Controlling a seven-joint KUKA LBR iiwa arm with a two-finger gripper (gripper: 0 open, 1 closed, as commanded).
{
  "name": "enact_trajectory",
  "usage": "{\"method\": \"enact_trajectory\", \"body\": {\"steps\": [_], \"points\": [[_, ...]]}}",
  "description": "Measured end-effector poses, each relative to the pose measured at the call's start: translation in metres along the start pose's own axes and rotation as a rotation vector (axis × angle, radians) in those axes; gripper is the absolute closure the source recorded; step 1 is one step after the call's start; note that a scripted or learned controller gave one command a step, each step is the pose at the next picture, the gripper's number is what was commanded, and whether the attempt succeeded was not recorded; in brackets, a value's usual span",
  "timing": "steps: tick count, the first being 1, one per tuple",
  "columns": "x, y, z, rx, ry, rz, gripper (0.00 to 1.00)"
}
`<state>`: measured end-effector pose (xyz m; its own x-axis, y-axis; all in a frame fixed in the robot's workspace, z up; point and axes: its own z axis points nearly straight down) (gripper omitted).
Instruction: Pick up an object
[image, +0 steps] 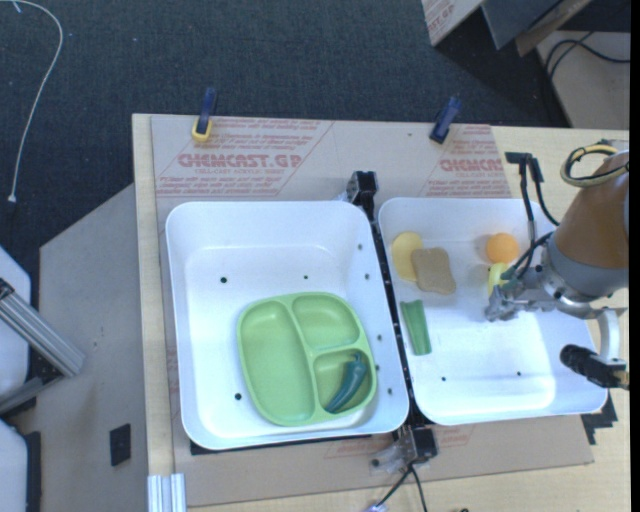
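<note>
From the overhead camera view I see the hand low in the right bin, beside a yellow-green object and an orange ball; I cannot tell its state. The left bin holds a green divided plate with a teal pepper.

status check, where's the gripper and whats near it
Gripper low in right bin, nothing seen between its fingers. Orange ball and yellow-green piece just beside it. Tan block, green stick further left.
</note>
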<state>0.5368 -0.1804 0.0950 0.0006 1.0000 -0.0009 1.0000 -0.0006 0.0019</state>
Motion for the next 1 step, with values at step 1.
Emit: {"method": "enact_trajectory", "body": {"steps": [1], "points": [[-0.0031,0.0057,-0.0595,-0.001,-0.001,-0.001,1.0]]}}
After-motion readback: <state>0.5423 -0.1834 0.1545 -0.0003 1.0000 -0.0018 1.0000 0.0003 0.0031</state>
